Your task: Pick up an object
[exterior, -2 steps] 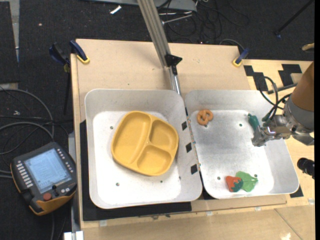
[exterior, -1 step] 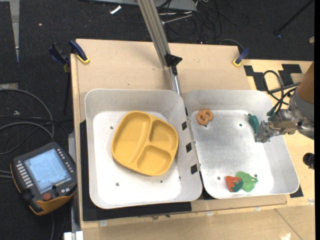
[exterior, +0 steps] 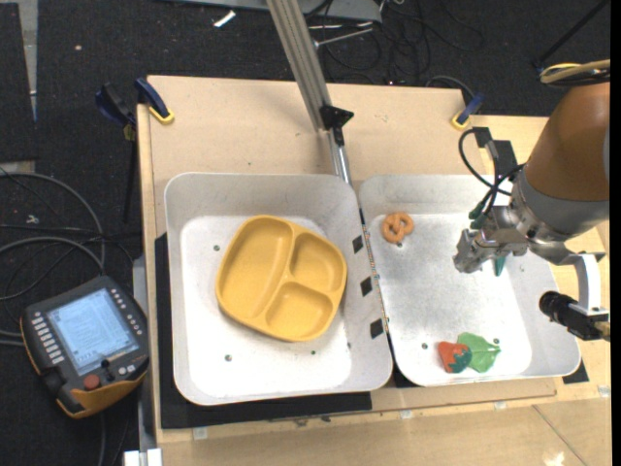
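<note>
Pretzel (exterior: 396, 227), small and light, probably rigid, lying at ten o'clock in right bin (exterior: 543, 357), just beside gripper (exterior: 473, 257) at its nine o'clock. Best pinched across outer loop. Jaw state impossible to tell.

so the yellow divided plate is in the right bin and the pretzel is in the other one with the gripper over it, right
Not quite: the camera view shows the yellow divided plate in the left bin, not the right. The pretzel does lie in the other bin, the right bin, with the gripper over that bin.
</note>
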`<state>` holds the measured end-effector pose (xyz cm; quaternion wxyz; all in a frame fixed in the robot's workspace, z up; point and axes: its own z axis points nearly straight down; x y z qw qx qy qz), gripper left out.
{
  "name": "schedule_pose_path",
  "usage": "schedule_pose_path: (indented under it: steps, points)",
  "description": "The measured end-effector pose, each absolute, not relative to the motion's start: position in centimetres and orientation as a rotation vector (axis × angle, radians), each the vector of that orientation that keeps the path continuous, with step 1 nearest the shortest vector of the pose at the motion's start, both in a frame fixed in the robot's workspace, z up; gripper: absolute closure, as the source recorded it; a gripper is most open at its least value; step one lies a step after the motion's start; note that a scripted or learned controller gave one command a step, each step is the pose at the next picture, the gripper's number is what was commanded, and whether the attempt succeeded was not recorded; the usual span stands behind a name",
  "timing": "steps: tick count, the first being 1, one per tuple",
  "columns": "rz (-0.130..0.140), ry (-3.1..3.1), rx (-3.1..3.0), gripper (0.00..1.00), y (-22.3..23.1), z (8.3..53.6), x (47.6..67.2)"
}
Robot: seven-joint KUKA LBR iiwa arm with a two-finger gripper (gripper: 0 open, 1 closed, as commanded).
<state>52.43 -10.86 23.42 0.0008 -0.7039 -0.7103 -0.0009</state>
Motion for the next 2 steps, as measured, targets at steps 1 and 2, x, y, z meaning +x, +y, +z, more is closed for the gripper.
schedule_pose_path:
  steps: [1, 2]
  points:
    - [-0.002, -2.230, -2.210, 1.00, -5.6, 23.5, 52.4]
    - [-0.005, -2.231, -2.212, 1.00, -0.3, 24.4, 54.0]
